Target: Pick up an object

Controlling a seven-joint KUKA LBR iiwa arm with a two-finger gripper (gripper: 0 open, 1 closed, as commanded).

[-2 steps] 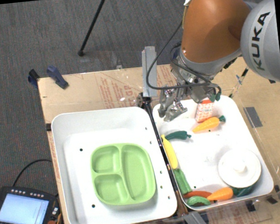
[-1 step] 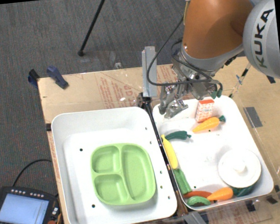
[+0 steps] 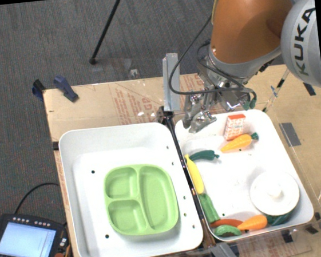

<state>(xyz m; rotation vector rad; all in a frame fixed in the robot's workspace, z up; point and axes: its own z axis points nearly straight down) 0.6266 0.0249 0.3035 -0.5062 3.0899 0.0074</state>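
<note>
At the far left of the bench (image 3: 111,102) you have the left bin (image 3: 75,163), which carries a green divided tray (image 3: 141,200) with 3 compartments and nothing for you to pick. Moving right, along the inner wall of the right bin (image 3: 283,140), a yellow corn cob (image 3: 195,176) lies lengthwise, with a dark green pepper (image 3: 205,155) just above it and a green cucumber (image 3: 208,207) below. At the bin's near edge sits an orange carrot (image 3: 252,223). These look like light, stiff, smooth plastic toys, so you should expect them to slip; close across the narrow width at mid-length.

The end effector (image 3: 201,118) hangs over the top-left corner of the right bin, nothing visible between its fingers; whether they are spread or closed I cannot tell. To its right are a small orange carton (image 3: 235,126), boxy and probably the easiest grip, a second carrot (image 3: 237,143), and a white lidded bowl (image 3: 274,192), too wide to grasp.
</note>
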